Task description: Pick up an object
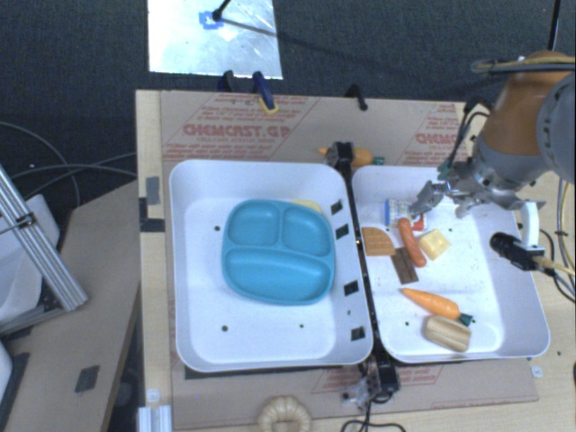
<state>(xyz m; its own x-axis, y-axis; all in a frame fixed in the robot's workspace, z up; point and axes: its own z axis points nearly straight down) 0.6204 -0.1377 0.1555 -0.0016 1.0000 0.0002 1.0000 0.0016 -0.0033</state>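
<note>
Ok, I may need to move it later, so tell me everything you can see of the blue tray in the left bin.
The blue tray is a light blue, rounded, plastic-looking plate with three compartments: two smaller ones at the far side and one long one nearer the camera. It lies flat, right way up, near the middle of the left bin, turned slightly askew. A pale yellowish thing peeks out at its far edge. Its compartments hold nothing.

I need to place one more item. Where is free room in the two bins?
Left bin: bare floor around the blue tray, widest along the front wall. Right bin: bare patch right of the carrot. Crowded near the divider: sausage, cracker, gripper.
</note>
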